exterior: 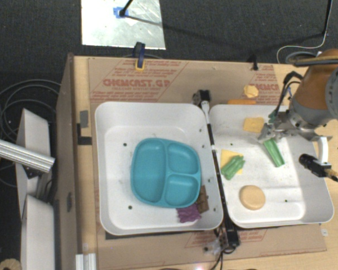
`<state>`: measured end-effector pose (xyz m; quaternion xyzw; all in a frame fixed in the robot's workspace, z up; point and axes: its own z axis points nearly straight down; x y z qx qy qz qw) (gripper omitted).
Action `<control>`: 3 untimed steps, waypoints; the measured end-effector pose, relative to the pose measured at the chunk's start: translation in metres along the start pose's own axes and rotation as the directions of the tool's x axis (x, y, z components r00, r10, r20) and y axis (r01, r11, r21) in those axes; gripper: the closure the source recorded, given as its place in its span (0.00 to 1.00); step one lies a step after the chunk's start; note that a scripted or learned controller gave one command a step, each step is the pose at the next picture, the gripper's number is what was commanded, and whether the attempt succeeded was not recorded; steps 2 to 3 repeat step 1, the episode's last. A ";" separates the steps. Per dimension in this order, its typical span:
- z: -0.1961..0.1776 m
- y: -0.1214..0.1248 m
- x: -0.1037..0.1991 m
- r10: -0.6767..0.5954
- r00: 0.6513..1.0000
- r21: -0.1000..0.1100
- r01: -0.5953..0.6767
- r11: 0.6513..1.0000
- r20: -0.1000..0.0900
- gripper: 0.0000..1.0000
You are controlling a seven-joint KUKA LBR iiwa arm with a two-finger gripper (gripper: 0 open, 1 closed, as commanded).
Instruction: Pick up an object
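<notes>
My gripper hangs over the upper middle of the right bin, reaching in from the right. Directly below it lies a green cylinder, whose upper end meets the gripper's tip. Just left of the gripper sits a yellow block. Further left, a yellow wedge lies by a green ridged piece. A tan round disc rests near the bin's front.
The left bin holds a blue divided plate, with a purple piece and a brown piece at its front right. An orange stick lies on the right bin's far rim, a yellow piece beyond it.
</notes>
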<state>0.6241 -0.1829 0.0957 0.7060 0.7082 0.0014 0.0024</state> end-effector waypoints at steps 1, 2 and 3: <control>-0.071 -0.008 0.074 -0.008 1.000 -0.001 0.008 1.000 -0.003 1.00; -0.071 -0.008 0.074 -0.008 1.000 -0.001 0.008 1.000 -0.003 1.00; -0.071 -0.008 0.074 -0.008 1.000 -0.001 0.008 1.000 -0.003 1.00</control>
